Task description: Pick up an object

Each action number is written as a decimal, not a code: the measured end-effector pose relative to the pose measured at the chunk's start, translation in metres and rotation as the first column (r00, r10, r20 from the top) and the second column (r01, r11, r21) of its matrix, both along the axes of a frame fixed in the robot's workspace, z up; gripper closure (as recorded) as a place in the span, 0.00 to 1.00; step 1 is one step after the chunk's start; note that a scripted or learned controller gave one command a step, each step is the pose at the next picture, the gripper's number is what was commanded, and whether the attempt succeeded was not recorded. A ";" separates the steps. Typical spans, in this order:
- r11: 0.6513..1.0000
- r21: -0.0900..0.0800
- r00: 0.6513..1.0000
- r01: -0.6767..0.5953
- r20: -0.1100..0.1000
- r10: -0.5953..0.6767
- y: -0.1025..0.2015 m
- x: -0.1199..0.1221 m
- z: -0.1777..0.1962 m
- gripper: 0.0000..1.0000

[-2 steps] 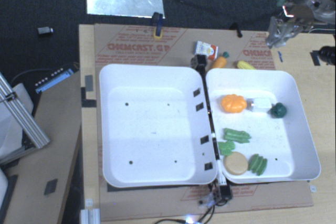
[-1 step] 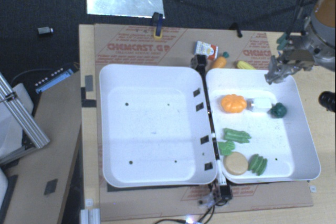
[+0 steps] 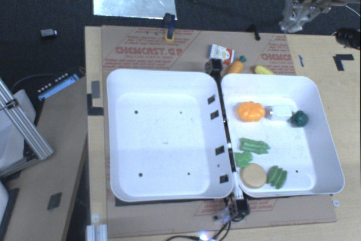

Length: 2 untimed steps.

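While the tool point(image 3: 297, 18) hangs high beyond the right bin point(image 3: 321, 115), its grip state impossible to tell, nothing is picked yet: the orange pepper toy point(image 3: 250, 111) lies inside that bin, untouched

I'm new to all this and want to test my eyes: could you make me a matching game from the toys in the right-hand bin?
Things:
1. orange pumpkin-like toy
2. dark green ball
3. tan round disc

Places in the right bin:
A. near edge, beside the divider
B. far half, toward the divider
C. far half, toward the right wall

Pairs: 1-B, 2-C, 3-A
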<state>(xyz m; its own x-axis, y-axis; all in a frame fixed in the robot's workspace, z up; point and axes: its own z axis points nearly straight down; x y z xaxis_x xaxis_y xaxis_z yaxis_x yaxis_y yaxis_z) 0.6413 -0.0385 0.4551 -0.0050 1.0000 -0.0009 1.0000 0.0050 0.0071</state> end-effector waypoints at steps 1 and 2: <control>1.000 -0.002 1.000 0.006 -0.002 -0.006 -0.039 0.028 0.011 1.00; 1.000 0.001 1.000 0.005 -0.011 -0.005 -0.034 -0.033 -0.035 1.00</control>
